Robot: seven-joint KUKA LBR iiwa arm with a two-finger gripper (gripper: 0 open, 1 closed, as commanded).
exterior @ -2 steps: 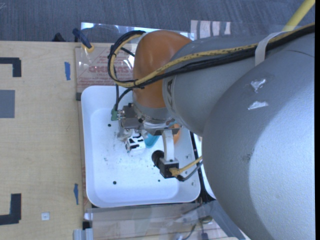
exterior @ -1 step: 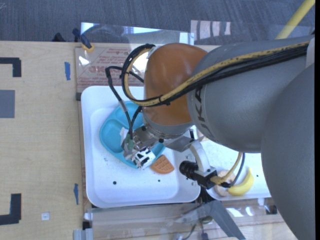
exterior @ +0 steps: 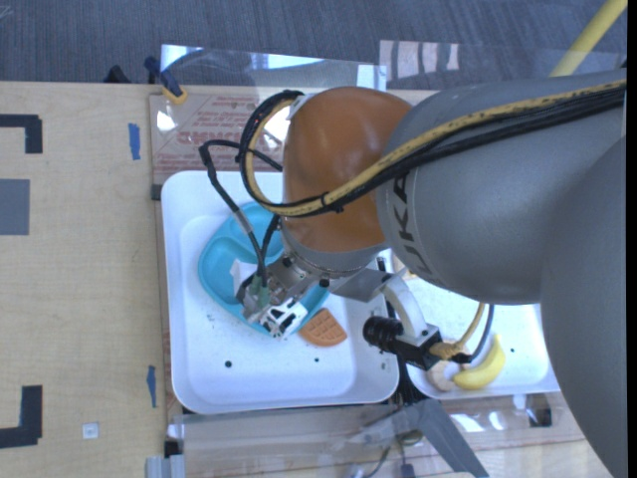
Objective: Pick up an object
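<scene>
The pincer (exterior: 271,307) hangs low over a blue bowl (exterior: 227,262) in the left bin (exterior: 189,366); its grip I cannot tell.

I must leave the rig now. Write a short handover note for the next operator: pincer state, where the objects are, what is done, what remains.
Pincer: low in the left bin, over the blue bowl; open or shut cannot be told, and no object is seen in it.
Objects: blue bowl in the left bin; orange waffle-like piece beside it, on the bin floor; banana in the right bin.
Done: arm has reached the left bin.
Left: grasp and lift one object; nothing visibly picked yet.
</scene>
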